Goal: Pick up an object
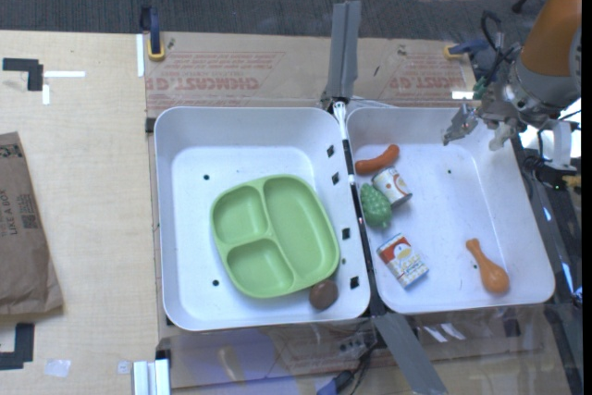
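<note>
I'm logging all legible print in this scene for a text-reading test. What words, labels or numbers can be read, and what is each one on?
"CHEMAZT GR...", red, mirrored print repeated on the cardboard sheet behind the bins: reading uncertain.
Dark print on the brown paper bag: too blurred to read.
Label on the small can: too small.
Print on the red-and-white carton: too small.

Arm (553,32): KUKA iiwa unit, rounded cylindrical casing. Orange band on the upper segment, broad and smooth; grey metal section below it toward the wrist. Cabling: a yellow loop arches over the top of the orange part, and thin dark cables run down the casing's side. Wrist assembly: cluttered grey and black fittings, with a small green spot among them. Gripper (481,127): pale grey metal, slender parts, detail too small to resolve.
</note>
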### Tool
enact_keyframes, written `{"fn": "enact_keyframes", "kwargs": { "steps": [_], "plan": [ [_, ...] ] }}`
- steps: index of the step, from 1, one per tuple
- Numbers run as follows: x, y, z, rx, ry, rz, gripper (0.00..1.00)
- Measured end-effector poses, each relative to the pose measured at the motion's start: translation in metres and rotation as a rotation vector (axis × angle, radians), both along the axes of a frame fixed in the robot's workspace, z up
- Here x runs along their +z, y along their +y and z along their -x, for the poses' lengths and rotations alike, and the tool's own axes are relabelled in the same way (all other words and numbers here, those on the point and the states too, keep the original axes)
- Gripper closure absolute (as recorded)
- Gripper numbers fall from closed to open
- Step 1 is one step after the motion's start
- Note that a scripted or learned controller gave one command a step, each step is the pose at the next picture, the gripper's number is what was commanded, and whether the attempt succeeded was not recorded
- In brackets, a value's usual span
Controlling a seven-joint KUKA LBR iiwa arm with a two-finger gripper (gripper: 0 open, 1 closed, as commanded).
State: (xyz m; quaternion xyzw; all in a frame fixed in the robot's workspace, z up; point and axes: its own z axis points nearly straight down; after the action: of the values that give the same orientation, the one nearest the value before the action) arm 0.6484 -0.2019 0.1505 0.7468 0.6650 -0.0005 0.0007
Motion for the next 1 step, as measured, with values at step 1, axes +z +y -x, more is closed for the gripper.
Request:
{"fn": "enact_keyframes", "kwargs": {
  "steps": [1],
  "plan": [
    [0.0059, -0.0121, 0.0607, -0.135, 0.003, -0.002, 0.00]
  ]
}}
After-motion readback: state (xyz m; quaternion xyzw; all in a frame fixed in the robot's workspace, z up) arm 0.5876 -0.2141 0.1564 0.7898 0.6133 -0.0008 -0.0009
